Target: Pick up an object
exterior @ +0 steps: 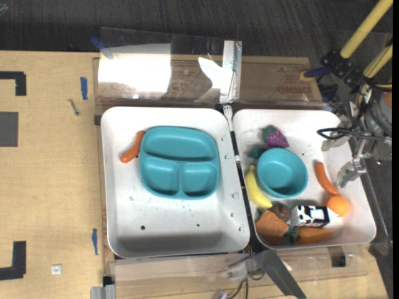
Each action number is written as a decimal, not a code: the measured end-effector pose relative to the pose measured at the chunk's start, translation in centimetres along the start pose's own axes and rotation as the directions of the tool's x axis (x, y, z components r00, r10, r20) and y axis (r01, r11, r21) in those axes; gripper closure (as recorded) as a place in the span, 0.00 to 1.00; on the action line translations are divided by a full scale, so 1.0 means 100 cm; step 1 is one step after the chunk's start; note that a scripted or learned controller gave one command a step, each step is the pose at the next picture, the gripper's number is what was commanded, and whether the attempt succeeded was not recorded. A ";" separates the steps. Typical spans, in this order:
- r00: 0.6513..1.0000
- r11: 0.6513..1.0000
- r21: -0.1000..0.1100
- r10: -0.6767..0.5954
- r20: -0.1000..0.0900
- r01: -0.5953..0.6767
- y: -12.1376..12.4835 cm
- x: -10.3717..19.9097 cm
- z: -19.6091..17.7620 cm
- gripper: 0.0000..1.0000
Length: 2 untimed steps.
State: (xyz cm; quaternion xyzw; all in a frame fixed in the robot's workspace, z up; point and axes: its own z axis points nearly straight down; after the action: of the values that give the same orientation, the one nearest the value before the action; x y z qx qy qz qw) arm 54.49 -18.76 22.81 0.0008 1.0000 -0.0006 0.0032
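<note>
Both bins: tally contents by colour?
Teal: 2, the divided plastic plate and round bowl
Orange: 5, two sausages, ball, carrot, bread-like lump
Yellow: 1, banana
Purple: 1, grapes
Black-and-white: 1, cow-patterned toy
Total: 10

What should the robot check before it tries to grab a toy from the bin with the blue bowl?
1. Pincer is over the right bin: ok.
2. Toy close by: the orange sausage lies just beside it: ok.
3. Pincer open wide enough: cannot tell.
4. Sausage free of neighbours: orange ball lies close to its lower end: not ok.
5. Blue bowl out of the way: ok.
</note>
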 end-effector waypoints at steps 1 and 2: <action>0.999 0.999 -0.003 0.039 -0.010 -0.039 -0.034 -0.019 0.100 0.00; 0.999 0.999 0.002 0.049 0.006 -0.049 -0.036 -0.050 0.140 0.00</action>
State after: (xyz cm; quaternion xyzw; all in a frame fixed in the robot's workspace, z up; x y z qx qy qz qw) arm 59.54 -22.35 8.85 0.0254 0.9997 -0.0016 0.0060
